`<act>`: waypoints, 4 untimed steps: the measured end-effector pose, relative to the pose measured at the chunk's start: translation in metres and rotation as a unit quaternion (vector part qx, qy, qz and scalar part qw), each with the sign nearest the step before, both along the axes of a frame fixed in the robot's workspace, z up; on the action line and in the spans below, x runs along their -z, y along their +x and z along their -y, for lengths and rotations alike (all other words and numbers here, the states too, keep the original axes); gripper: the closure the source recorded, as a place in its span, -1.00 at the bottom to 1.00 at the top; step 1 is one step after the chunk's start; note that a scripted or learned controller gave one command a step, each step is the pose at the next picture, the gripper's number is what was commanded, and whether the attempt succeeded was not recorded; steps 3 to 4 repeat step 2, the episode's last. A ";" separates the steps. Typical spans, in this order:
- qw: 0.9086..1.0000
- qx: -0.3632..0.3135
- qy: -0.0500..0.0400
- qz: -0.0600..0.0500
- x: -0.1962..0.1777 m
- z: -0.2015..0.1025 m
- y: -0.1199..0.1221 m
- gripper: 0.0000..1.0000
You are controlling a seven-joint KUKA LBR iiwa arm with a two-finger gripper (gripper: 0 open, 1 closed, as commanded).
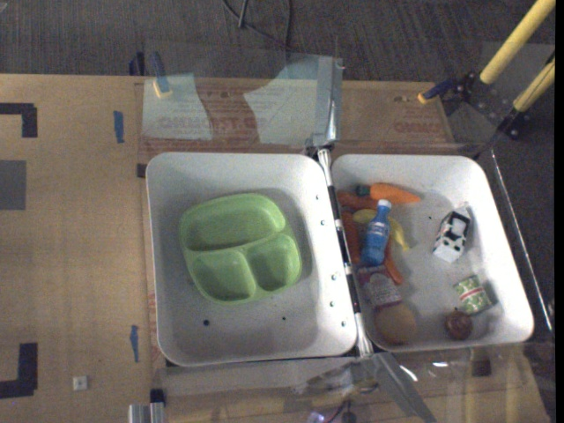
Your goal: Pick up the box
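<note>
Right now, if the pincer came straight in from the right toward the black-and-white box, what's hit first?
Travelling low, the right bin's rim; above it, the way to the black-and-white box looks free. Height is unclear.

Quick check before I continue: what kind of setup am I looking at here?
Probably a lab pick-and-place test bench, not a kitchen: two white bins, left and right, sit on taped cardboard; one holds a green divided plate, the other toy groceries, such as a blue bottle.

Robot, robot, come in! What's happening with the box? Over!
Box lying in right bin, untouched. Green can nearby, apart from it. Blue bottle and carrot farther left. Over.
</note>
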State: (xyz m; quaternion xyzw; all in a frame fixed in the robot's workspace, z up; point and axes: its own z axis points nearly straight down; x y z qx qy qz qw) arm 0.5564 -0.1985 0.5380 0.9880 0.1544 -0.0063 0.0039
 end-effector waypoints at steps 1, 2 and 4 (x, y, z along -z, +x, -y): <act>1.000 -0.003 -0.001 0.000 -0.010 -0.002 0.002 1.00; 1.000 -0.003 -0.001 0.000 -0.010 -0.002 0.002 -1.00; 1.000 -0.003 -0.001 0.000 -0.010 -0.002 0.002 -1.00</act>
